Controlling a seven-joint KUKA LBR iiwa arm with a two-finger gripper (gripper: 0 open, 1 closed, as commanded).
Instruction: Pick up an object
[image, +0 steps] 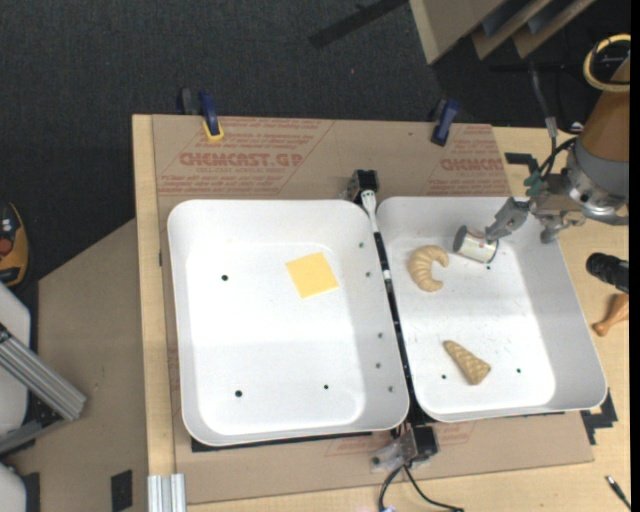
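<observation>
I am bringing the hand (478, 246) down in the right bin (560, 300), just beside the croissant (428, 268). How far it is open, I cannot tell; nothing seems held. I should be centring it over the croissant before closing. The cone-shaped pastry (467, 361) is lying well apart, and the yellow square (312, 274) is resting in the left bin (200, 330).

Yellow square (312, 274), tan croissant (428, 267), white bins (190, 330)

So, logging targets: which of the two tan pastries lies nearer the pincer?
The curved tan croissant, just left of the pincer; the tapered tan cone-shaped pastry lies farther.
</observation>
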